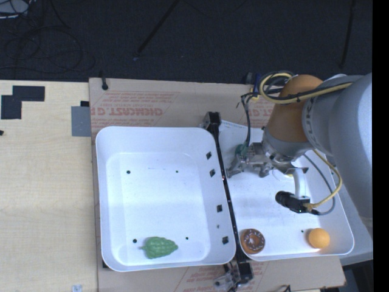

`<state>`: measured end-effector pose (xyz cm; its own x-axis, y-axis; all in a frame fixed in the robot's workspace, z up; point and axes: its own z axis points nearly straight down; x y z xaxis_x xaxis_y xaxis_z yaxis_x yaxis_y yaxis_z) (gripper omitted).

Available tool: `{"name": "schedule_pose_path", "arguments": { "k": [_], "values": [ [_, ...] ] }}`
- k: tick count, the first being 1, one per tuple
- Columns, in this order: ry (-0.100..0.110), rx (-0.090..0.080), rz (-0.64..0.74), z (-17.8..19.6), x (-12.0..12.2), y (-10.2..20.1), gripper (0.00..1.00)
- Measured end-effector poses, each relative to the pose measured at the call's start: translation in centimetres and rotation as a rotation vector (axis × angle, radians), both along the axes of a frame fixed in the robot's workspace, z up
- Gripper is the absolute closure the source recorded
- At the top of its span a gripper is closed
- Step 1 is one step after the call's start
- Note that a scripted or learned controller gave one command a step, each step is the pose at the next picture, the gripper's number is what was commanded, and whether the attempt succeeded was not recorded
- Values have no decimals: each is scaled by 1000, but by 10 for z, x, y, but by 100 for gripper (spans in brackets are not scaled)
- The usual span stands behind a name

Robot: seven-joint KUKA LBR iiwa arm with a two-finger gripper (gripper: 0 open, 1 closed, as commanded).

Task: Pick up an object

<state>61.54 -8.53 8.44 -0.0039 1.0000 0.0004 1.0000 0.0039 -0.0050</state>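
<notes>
Orange ball [318, 238] — right bin's [285, 254] corner, claw [243, 160] apart

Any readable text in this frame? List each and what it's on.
Red print on the cardboard sheet behind the left bin: appears mirrored or upside down, too blurred to read with confidence.
Red print on the cardboard's front edge, below the bins: partly cut off, unreadable.
No text legible on the bins, arm, or objects.
</notes>
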Motion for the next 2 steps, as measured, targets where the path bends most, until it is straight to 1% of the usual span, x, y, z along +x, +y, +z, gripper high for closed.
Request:
{"name": "schedule_pose_path", "arguments": {
  "k": [1, 2],
  "values": [
    [-5, -1, 0, 3, 30, -11, 0],
    [-1, 1, -1, 3, 28, 5, 0]
  ]
}}
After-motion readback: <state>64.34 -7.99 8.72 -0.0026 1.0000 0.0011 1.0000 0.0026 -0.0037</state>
